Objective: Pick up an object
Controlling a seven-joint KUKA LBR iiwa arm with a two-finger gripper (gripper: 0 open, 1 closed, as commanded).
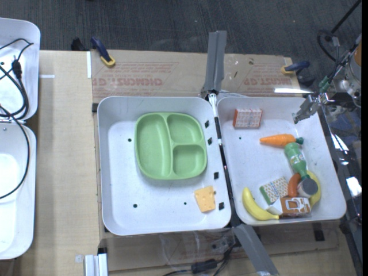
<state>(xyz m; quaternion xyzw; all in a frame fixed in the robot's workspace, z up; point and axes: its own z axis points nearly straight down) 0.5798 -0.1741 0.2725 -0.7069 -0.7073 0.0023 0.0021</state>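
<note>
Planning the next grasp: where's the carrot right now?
The carrot lies in the right bin, toward its far side, between the pink box and green bottle.

Orange carrot (278, 140) flat in right bin (253, 154), perhaps just touching green bottle (295, 157) below

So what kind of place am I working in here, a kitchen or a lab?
Most likely a robotics lab bench, not a kitchen: two white bins sit on cardboard held by clamps, the food is toys like a carrot and banana, and loose cables lie at the side.
</note>
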